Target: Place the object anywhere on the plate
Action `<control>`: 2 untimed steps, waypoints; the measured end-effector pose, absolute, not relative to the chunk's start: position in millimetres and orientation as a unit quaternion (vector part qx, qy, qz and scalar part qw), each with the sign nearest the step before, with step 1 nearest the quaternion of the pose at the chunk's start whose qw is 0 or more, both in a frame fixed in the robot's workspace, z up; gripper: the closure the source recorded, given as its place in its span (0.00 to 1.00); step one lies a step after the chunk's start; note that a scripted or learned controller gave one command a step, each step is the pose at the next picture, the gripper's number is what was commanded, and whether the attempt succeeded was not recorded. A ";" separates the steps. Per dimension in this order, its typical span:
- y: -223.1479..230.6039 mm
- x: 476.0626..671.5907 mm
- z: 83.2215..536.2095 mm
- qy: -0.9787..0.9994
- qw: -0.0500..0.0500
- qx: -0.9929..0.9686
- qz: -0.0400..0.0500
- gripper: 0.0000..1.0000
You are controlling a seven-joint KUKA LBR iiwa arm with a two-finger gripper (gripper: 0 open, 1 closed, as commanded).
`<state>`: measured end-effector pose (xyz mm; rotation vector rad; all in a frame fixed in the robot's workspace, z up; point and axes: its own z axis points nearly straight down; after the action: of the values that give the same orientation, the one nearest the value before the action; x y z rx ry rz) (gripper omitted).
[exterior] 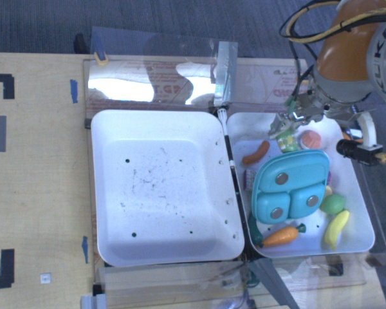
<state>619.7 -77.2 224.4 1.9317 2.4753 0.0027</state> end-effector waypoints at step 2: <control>74.0 540.1 241.3 0.806 -0.003 0.592 -0.002 1.00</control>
<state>540.1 74.0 241.3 1.8633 2.5375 -0.0060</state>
